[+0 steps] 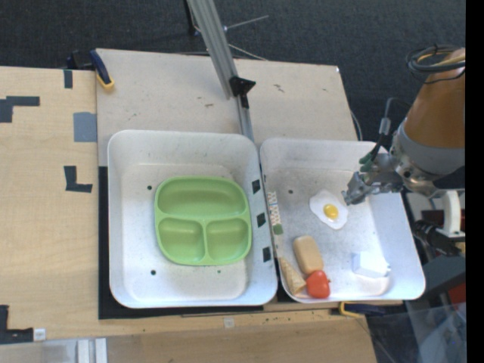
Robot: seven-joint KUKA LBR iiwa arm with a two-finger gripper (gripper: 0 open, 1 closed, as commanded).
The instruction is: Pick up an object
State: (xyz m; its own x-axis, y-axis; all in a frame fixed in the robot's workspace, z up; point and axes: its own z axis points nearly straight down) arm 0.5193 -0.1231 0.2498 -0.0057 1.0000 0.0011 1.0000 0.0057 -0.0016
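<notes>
Camera view from above puts the pincer low over the right bin, just beside the upper right edge of the fried egg toy, and we cannot tell whether it touches the egg. Fingers are dark and small at this angle, so we cannot tell if the pincer is spread or pressed together, and we see nothing between them. We judge the pick as not yet done: the egg lies flat on the bin floor, and every other candidate is resting too. Those are a tan bread-like block near the bin's front, a red tomato-like piece touching its lower end, a thin tan wedge along the left wall, and a white object toward the front right corner, too pale against the bin to identify. We read the egg as the likely target since it is nearest the pincer, but that is a guess from position only. Left bin holds a green divided plate, well apart from the arm. What remains, as we judge it: close on an object, lift it clear of the bin floor. Both bins sit on the tabletop.
</notes>
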